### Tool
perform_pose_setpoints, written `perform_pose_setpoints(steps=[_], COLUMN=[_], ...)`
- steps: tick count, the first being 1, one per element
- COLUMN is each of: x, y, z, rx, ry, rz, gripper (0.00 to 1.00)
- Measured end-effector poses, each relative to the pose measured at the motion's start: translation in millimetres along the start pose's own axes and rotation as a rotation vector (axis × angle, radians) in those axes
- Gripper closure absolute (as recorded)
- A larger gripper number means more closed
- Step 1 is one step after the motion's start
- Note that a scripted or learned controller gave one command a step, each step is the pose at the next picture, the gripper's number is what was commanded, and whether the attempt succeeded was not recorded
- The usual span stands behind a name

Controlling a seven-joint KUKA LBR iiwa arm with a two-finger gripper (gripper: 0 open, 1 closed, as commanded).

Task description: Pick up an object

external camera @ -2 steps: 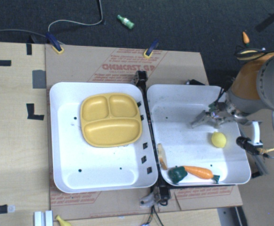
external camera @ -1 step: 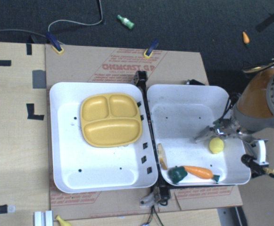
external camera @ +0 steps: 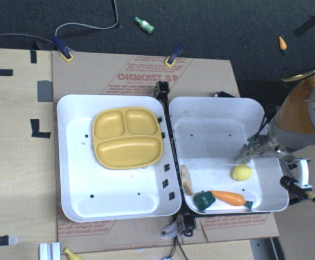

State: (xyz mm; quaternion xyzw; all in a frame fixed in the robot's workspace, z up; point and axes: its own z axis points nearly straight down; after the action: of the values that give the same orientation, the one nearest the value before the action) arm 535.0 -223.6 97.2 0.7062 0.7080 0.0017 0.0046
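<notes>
- The hand (external camera: 248, 151) was down in the right bin (external camera: 211, 112), near its right wall, just up and to the right of the yellow lemon-looking ball (external camera: 242, 173). Honestly couldn't tell how it was set, that part was too small and blurry, and I saw nothing clearly held in it.
- Candidate objects all sat in the lower part of that bin: the ball near the hand, a carrot (external camera: 229, 197) lying along the front wall, a dark green piece (external camera: 204, 200) touching the carrot's left end, and a pale longish thing (external camera: 186, 180) tucked against the left wall by the divider.
- Left bin (external camera: 70, 145) only carried the yellow divided plate (external camera: 128, 136), so probably not a target from where the arm was.
- Biggest risk in my view: the ball was round, so an off-centre close would likely just squirt it sideways and it'd roll off toward the carrot.
- The hand was also close to the bin's right wall, so a descent there could have clipped the rim or shoved the bin on the desk (external camera: 16, 145).
- Going for the carrot instead looked dicey too, it hugged the front wall with little room for a finger behind it.
- The green piece touching it could have gotten dragged along.
</notes>
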Motion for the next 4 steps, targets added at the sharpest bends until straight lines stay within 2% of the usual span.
perform_pose_setpoints(steps=[1,2,3,4], x=[1,4,3,80], y=[0,-49,-49,-49], z=[0,10,0,-150], rx=[0.0,0.002,0.002,0.008], ry=[0.001,0.003,0.001,0.004], rz=[0.0,0.001,0.002,0.001], gripper=[0.0,0.0,1.0,1.0])
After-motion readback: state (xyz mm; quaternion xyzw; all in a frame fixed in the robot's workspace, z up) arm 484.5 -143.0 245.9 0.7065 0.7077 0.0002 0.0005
